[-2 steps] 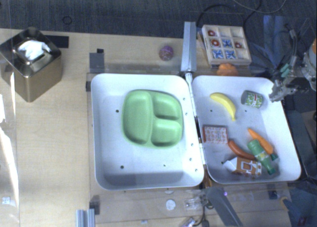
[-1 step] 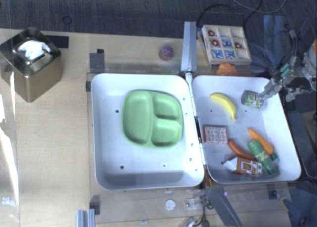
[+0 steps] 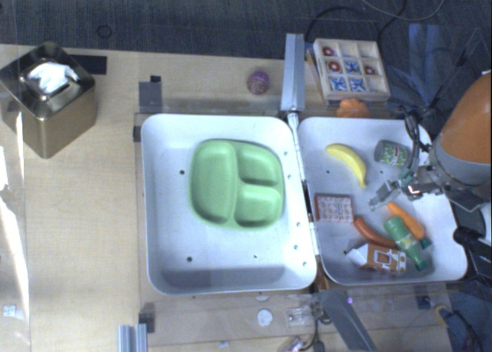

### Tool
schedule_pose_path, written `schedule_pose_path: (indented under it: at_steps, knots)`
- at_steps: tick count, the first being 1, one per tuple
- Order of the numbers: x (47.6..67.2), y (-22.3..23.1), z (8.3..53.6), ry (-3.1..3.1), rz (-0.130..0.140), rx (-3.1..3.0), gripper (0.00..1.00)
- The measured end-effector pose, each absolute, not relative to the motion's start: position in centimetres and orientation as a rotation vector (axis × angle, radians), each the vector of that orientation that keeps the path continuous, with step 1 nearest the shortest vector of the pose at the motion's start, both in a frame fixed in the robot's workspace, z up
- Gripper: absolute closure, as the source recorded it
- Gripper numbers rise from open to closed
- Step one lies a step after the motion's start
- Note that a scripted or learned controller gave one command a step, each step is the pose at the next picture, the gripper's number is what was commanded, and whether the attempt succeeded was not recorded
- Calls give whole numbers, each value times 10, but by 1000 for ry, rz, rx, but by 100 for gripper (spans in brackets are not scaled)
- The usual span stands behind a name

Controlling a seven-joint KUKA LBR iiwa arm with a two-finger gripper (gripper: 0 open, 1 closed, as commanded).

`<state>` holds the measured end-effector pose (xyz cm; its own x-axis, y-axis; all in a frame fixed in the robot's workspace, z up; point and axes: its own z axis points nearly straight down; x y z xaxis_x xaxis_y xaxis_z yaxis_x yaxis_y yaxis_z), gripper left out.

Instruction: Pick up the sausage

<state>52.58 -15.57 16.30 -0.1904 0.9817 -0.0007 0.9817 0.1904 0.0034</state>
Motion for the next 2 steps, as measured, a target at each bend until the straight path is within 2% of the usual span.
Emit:
schedule_pose_path:
  at_steps: [1, 2]
  knots:
    - [516, -100, 91, 2487, 14, 1896, 0]
    - [520, -101, 105, 2476, 22, 1890, 100]
